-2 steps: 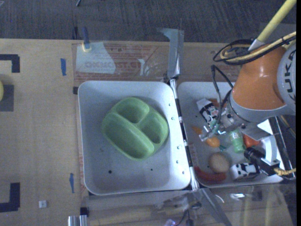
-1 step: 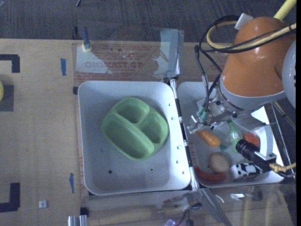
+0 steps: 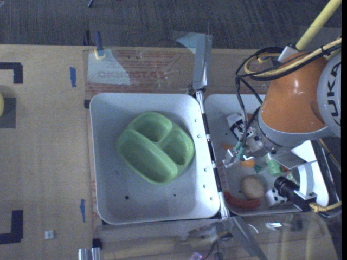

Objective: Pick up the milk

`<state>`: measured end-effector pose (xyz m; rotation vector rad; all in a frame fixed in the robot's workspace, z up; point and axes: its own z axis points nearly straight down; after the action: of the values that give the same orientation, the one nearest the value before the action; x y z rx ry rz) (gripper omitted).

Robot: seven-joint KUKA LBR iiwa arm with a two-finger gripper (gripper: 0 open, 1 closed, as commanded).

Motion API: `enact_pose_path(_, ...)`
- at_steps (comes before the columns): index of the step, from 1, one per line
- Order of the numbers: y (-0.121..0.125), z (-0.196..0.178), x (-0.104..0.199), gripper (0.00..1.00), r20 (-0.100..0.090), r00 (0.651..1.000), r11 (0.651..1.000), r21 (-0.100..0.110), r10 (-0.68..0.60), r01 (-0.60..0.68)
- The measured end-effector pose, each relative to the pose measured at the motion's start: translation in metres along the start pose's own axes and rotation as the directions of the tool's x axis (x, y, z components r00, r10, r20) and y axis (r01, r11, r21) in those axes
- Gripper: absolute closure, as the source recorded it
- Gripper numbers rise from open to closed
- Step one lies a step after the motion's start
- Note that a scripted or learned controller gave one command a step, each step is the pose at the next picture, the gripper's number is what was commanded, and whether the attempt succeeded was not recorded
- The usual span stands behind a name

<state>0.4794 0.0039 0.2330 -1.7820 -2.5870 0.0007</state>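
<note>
counter (image 3: 43,161): pale wood, blue tape marks at 9 o'clock
floor (image 3: 162,7): dark carpet, 12 o'clock
my fingers (image 3: 234,157): I cannot tell how open

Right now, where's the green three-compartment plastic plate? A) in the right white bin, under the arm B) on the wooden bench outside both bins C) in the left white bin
C: the green three-compartment plastic plate lies on the floor of the left white bin, while the grey and orange arm hangs over the right white bin.
</note>
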Motion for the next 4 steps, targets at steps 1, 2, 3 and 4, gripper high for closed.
enact_pose_path(1, 0.014, -0.019, 0.036, 1.00, 0.001, 0.994, 0.994, -0.003, -0.109, 0.109)
enact_pose_path(2, 0.003, 0.020, 0.007, 1.00, 0.000, 0.991, 0.991, 0.000, -0.136, 0.136)
enact_pose_path(3, 0.026, 0.036, 0.068, 1.00, -0.001, 0.996, 0.996, 0.002, -0.093, 0.093)
enact_pose_path(4, 0.029, 0.049, 0.078, 1.00, -0.002, 1.000, 1.000, 0.003, 0.030, -0.030)
